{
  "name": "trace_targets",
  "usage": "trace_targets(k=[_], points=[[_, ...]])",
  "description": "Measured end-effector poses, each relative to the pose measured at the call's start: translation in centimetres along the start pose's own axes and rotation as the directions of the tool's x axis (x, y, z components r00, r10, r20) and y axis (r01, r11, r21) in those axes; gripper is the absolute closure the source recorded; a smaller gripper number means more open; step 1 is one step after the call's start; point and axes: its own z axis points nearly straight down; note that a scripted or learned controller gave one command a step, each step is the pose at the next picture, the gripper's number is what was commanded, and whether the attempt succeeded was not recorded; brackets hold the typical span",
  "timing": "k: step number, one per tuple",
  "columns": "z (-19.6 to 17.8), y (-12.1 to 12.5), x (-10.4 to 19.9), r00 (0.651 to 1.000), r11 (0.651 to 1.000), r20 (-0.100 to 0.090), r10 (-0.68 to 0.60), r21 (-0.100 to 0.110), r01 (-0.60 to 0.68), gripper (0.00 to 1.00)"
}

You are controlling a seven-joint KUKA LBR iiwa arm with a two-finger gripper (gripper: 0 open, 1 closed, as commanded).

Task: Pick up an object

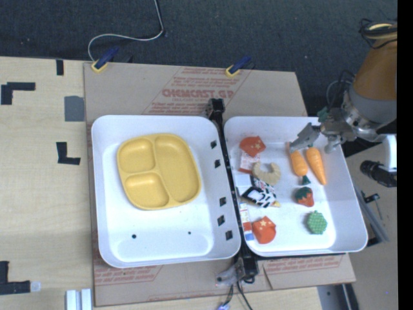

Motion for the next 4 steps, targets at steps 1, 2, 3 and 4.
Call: trace_targets(k=[1, 2, 3, 4], points=[[4.4, 5.9, 7.7, 1.000, 1.000, -0.001, -0.002, 0.001, 0.002, 0.00], [13.7, 6.3, 8.5, 1.000, 1.000, 0.001, -0.002, -0.003, 0.002, 0.00], [13.7, 8.1, 6.1, 1.000, 1.000, 0.001, -0.001, -0.004, 0.001, 0.00], [12.7, 8.1, 6.1, 1.000, 1.000, 0.001, -0.002, -0.004, 0.002, 1.00]])
